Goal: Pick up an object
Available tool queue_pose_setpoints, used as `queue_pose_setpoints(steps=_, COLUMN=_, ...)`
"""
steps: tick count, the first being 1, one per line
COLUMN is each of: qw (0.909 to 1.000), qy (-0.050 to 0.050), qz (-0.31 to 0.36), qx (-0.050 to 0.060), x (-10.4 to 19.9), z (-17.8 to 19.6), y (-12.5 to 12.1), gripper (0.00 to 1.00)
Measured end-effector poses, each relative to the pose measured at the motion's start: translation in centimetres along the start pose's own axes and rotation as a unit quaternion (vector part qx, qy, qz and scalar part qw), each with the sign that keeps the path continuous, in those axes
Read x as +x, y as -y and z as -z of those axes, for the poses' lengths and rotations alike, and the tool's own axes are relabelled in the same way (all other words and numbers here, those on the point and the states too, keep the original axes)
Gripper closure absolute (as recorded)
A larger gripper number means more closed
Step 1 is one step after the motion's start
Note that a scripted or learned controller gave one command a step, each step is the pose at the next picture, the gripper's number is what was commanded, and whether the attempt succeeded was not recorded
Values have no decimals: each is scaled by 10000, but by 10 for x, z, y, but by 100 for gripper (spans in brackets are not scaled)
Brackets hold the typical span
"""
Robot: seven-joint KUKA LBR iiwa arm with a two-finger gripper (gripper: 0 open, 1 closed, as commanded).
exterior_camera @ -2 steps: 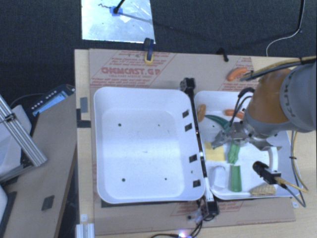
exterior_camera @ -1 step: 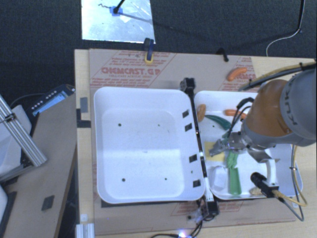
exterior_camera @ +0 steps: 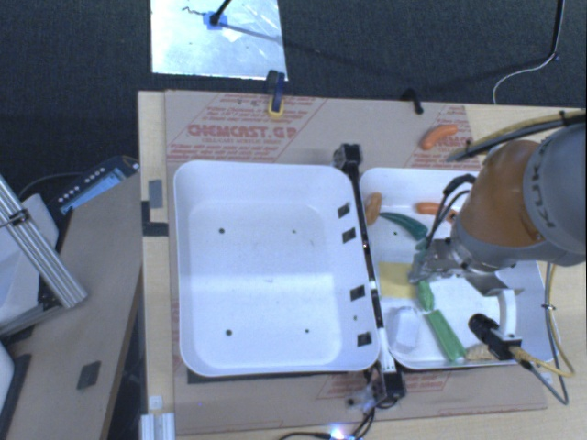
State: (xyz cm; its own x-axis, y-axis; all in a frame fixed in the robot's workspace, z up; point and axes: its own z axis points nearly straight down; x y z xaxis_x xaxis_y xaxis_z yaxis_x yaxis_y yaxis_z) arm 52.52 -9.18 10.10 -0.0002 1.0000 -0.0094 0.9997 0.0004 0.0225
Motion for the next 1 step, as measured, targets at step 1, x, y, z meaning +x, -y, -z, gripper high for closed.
queue_pose_setpoints(steps=1, qw=10000, qy=-62, qz=61, qx=29, x=71, z=117, y=-48, gripper=100)
